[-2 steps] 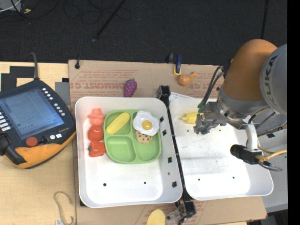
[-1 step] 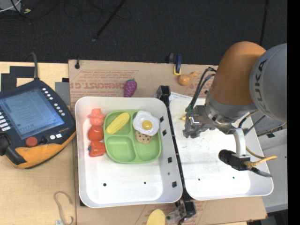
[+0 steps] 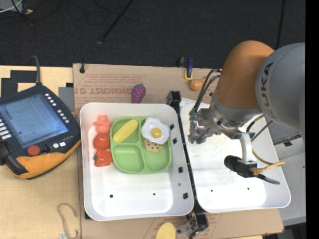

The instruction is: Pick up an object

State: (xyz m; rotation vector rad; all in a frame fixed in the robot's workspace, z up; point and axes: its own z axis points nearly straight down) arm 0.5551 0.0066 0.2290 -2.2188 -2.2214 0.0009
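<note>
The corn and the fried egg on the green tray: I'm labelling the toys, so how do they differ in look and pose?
The corn is plain yellow; the fried egg is white with a yellow yolk. The corn is a long cob lying at a slant; the fried egg is a flat, rounded shape. The corn lies in the upper-left compartment of the green tray; the fried egg overlaps the tray's upper-right edge, above a cookie. Both rest on the tray in the left bin.

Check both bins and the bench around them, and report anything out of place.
Three toys lie outside the bins: a purple grape bunch and an orange piece on the cardboard behind them, a yellow piece at the front edge. Everything else sits in the bins.
</note>
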